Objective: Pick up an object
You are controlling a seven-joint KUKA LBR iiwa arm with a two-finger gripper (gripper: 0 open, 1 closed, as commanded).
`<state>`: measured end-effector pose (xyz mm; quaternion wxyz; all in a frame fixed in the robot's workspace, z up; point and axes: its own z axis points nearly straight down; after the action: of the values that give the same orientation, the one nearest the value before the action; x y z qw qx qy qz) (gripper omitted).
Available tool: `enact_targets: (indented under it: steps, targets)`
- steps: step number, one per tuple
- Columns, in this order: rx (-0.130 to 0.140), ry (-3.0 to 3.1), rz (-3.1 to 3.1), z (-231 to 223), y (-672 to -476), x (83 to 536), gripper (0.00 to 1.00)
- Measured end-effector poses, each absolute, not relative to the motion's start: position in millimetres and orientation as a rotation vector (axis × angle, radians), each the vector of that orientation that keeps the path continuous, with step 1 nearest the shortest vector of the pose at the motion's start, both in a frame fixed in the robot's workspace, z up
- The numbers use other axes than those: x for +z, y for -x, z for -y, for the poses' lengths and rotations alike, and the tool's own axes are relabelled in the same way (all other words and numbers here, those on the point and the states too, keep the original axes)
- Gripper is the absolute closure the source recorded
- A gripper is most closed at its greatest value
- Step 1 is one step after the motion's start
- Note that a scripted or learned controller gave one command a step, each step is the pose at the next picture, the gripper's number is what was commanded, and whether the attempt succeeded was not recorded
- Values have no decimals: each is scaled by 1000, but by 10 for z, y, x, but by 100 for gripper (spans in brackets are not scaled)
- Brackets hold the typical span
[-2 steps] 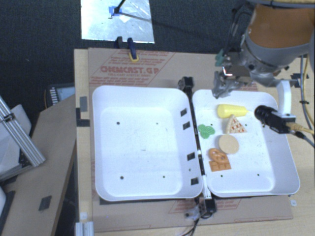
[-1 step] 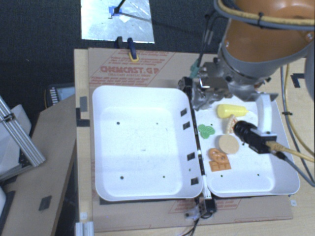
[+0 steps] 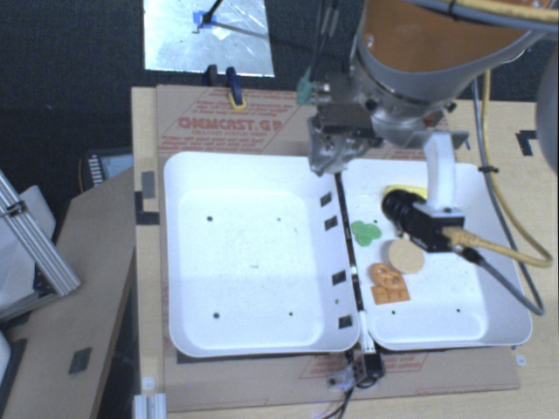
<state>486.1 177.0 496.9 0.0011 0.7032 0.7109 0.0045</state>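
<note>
Your gripper [image 3: 331,159] hangs at the far end of the bench, just over the top of the seam where the left bin [image 3: 244,260] and the right bin [image 3: 458,317] meet. It is dark metal seen against dark clips, and from this slant you cannot tell whether it stands wide or narrow, nor whether anything is in it. Above it the wrist swells into the orange band [image 3: 428,24], which takes up the upper right of the view.

Your candidates all lie in the right bin, near its left wall. A small green piece [image 3: 365,231] sits closest to the seam. Just right of it and a little nearer you lies a tan disc [image 3: 405,257]. Below the disc, an orange piece [image 3: 389,285] rests on the bin floor, almost touching the disc. A yellow thing [image 3: 409,191] shows farther back, partly hidden behind a black part [image 3: 412,215] that carries a white bracket [image 3: 440,175] and a yellow cable [image 3: 498,248]; the black part hangs over the bin just beside the disc. All four things are apart from the gripper, to its right and nearer you.

Both bins rest on a cardboard sheet [image 3: 229,122] with red print. A blue clamp [image 3: 234,85] grips its far edge, and a foil sheet [image 3: 208,23] lies beyond that.
</note>
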Motion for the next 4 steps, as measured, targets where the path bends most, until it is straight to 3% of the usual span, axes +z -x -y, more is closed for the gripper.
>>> enact_targets:
  steps: [1,2,3,4]
  targets:
    - [11,-2212,-2229,-2094,-4863,5373,100]
    - [5,-2214,-2229,-2356,-4883,5350,100]
    - [4,-2216,-2227,-2343,-4883,5349,0]
    - [9,-2210,-2232,-2346,-4886,5465,100]
